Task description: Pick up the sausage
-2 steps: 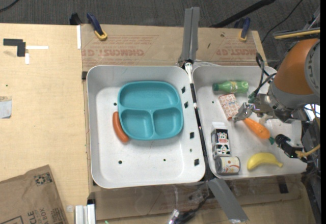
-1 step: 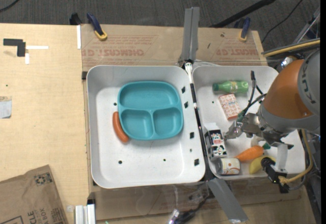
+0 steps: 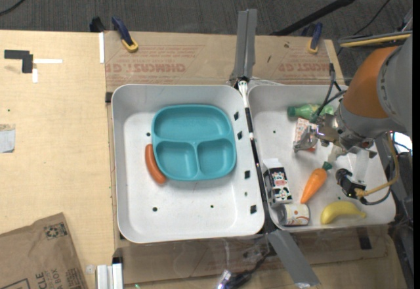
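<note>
A teal divided plate (image 3: 194, 142) lies in the left bin (image 3: 131, 215). In the right bin (image 3: 275, 107) are a carrot (image 3: 314, 184), a banana (image 3: 341, 212) near the front corner, a green bottle (image 3: 303, 111) toward the back, a small carton (image 3: 278, 184) beside the dividing wall and a can (image 3: 295, 215) just in front of it. Two clamps (image 3: 125, 34) grip the cardboard sheet (image 3: 177, 58) on the worktop (image 3: 52, 150).
</note>
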Tool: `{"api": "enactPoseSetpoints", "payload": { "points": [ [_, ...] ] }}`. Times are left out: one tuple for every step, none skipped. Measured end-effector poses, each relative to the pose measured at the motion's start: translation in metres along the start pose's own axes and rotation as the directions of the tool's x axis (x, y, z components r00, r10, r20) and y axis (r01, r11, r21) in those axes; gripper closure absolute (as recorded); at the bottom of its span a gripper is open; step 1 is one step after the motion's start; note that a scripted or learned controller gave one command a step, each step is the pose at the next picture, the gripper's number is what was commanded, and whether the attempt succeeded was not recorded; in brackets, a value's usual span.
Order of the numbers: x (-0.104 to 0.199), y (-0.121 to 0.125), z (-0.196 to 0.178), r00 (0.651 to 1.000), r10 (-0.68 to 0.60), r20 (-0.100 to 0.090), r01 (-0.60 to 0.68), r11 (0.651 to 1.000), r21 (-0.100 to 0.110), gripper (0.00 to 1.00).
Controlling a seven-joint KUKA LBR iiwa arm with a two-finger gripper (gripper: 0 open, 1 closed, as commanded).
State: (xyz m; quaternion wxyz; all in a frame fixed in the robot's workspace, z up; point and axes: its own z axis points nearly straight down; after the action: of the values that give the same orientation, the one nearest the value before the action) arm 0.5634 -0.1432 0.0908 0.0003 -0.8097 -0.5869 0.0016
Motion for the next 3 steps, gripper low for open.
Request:
{"api": "enactPoseSetpoints", "payload": {
  "points": [
    [0.039,-0.031,0.0,0.987,0.16,-0.001,-0.16,0.987,0.003,0.0],
    [0.038,-0.032,-0.008,0.987,0.158,0.002,-0.158,0.987,0.006,1.0],
    [-0.013,-0.073,0.0,0.904,-0.427,-0.002,0.427,0.904,-0.001,1.0]
  ]
}}
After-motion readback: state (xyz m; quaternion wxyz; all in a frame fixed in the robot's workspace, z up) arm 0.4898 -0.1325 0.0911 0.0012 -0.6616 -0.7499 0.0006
